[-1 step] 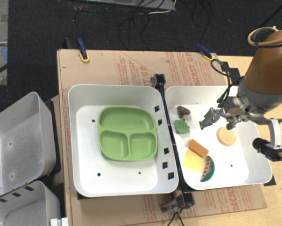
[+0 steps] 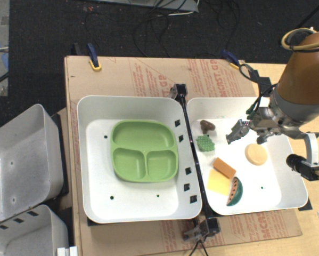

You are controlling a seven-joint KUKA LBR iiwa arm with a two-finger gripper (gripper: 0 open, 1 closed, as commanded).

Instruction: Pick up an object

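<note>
Hand (image 2: 250, 132) hovers over the right bin (image 2: 292, 193), upper middle, fingers (image 2: 235, 134) spread with nothing between them. No grasp yet, so the task looks barely started: approach maybe done, descent, close and lift all left. Candidates all sit in the right bin: round tan disc (image 2: 256, 154) just below the hand, closest; brown lump (image 2: 207, 125) and green block (image 2: 205, 143) to the hand's left near the divider; orange wedge (image 2: 223, 168) on a yellow slab (image 2: 219, 184), touching; watermelon slice (image 2: 235, 191) just beside the slab, toward the front. Can't tell which one the hand targets; the disc is my guess from position. Left bin (image 2: 90, 159) holds only a green tray (image 2: 145, 151), well apart from the hand. Bins sit on the table (image 2: 143, 73).
</note>
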